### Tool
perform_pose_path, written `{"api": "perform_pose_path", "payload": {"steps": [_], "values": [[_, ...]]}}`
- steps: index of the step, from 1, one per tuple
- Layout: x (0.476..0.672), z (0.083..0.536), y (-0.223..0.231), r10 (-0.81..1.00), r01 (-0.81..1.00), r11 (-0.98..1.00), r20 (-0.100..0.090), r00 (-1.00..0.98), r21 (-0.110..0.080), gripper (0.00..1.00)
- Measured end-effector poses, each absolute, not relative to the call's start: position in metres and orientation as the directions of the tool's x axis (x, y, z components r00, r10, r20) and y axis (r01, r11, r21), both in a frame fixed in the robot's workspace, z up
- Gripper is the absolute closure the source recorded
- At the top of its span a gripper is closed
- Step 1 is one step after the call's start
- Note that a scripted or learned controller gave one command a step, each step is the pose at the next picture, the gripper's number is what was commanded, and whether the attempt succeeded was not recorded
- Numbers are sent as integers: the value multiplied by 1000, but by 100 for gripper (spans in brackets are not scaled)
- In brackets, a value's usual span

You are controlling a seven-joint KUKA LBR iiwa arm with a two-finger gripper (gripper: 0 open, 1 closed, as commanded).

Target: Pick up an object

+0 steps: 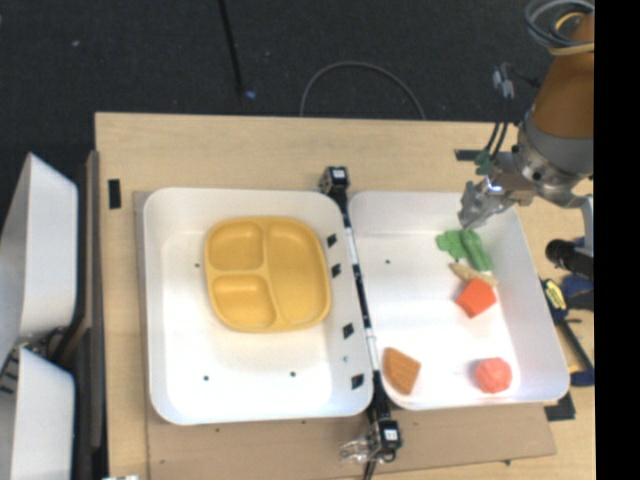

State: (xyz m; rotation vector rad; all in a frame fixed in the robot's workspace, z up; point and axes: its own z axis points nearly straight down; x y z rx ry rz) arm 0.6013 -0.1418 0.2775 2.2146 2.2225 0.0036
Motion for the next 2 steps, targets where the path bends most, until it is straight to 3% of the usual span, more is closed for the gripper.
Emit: {"api": "perform_pose_path", "payload": {"steps": [2], "values": [[569,285,-40,1000,1000,7,1,-7,1,100]]}}
